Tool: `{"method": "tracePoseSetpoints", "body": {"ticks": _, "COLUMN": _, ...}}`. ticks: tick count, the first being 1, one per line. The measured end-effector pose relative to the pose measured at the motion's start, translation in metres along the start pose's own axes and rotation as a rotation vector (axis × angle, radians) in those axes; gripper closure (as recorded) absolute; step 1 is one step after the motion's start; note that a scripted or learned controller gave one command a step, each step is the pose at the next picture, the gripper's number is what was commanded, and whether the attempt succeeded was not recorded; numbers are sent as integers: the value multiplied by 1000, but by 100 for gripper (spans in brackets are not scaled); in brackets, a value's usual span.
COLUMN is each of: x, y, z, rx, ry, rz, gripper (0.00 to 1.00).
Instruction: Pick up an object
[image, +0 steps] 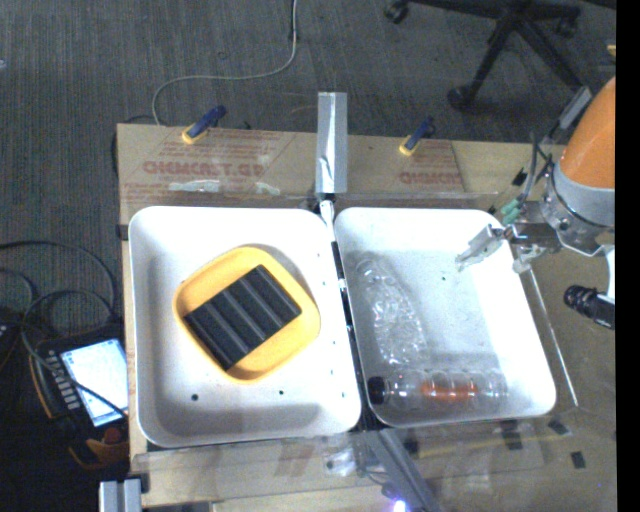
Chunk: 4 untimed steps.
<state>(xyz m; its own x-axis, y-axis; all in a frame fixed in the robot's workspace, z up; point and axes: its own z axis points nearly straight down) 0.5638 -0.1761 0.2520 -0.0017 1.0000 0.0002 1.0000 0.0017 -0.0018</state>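
Jaws (490, 245): state cannot be told, nothing seen held, above right bin's (520, 385) far right corner | Candidates: clear plastic bottle (435, 388) along near wall; yellow-black tray (248, 311) in left bin (160, 400) | Progress: pick not yet made.

The arm (585, 170) shows an orange band over grey, ending in a pale metallic hand (492, 244).

Dark grey carpet (90, 70) covers the floor around the bench, with a thin pale cable (230, 70) looping across it. A black office chair base (510, 45) stands at the far right, and a lit screen device (85, 375) sits low on the left among dark cables.
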Motion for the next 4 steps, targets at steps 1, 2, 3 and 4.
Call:
{"method": "tracePoseSetpoints", "body": {"ticks": 1, "x": 80, "y": -44, "z": 74, "rx": 2, "ry": 1, "rz": 103, "gripper": 0}}
{"method": "tracePoseSetpoints", "body": {"ticks": 2, "x": 98, "y": 21, "z": 69, "rx": 0, "ry": 1, "rz": 63, "gripper": 0}}
{"method": "tracePoseSetpoints", "body": {"ticks": 3, "x": 76, "y": 31, "z": 156, "rx": -1, "ry": 0, "rz": -70, "gripper": 0}}
{"method": "tracePoseSetpoints", "body": {"ticks": 4, "x": 54, "y": 88, "z": 161, "rx": -14, "ry": -2, "rz": -84, "gripper": 0}}
